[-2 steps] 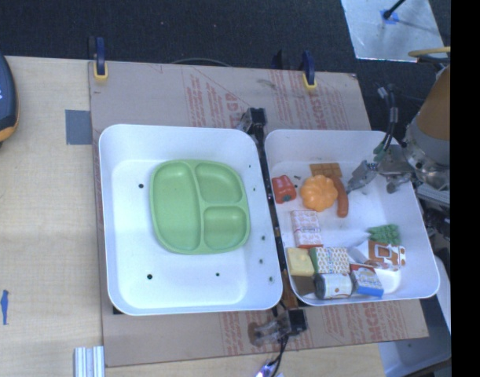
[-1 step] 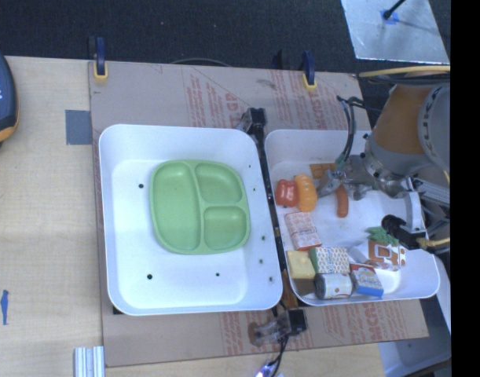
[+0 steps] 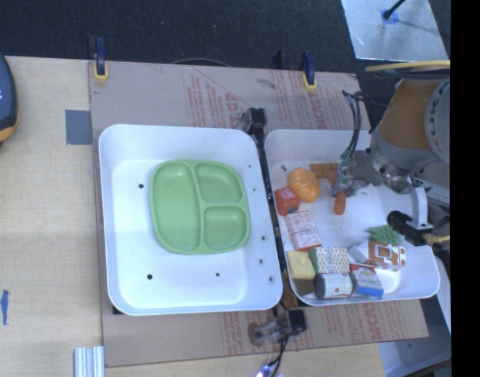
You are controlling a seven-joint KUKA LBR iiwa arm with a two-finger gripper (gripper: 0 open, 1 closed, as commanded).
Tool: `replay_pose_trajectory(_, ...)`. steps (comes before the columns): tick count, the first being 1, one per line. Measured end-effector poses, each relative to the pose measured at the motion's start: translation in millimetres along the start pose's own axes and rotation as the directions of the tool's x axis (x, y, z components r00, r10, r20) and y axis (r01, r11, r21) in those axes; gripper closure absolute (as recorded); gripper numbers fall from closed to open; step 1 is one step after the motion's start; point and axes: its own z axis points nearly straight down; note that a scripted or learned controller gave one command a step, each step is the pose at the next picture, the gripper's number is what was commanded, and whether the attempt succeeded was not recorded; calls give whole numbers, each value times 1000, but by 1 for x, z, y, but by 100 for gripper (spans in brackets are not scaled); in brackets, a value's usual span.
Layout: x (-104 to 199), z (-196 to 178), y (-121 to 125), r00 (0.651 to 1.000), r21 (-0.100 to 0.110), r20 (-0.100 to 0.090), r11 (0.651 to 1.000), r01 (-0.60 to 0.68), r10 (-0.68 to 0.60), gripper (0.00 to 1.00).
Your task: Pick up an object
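My gripper (image 3: 346,181) hangs low over the back of the right bin (image 3: 428,289), at the end of the grey arm with its orange band (image 3: 404,116). A small orange-red stick-shaped piece (image 3: 339,203) lies on the bin floor right below the gripper tip; whether they touch is unclear. An orange fruit (image 3: 304,184) and a red fruit (image 3: 286,200) sit just left of the gripper. A brown flat piece (image 3: 323,169) lies behind them.
The right bin's front holds a white printed card (image 3: 302,229), a yellow block (image 3: 300,265), a patterned box (image 3: 331,258), a dark can (image 3: 332,286), a blue-red box (image 3: 368,282), a green leafy toy (image 3: 385,233) and an orange-white carton (image 3: 386,254). The left bin (image 3: 122,281) holds a green divided plate (image 3: 199,206).
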Motion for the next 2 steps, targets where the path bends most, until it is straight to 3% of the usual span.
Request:
replay_pose_trajectory(1, 64, 11, 14, 1000, 0, -4, 1000, 4, -4, 100)
replay_pose_trajectory(2, 112, -113, 29, 1000, -16, -3, 1000, 2, -2, 100)
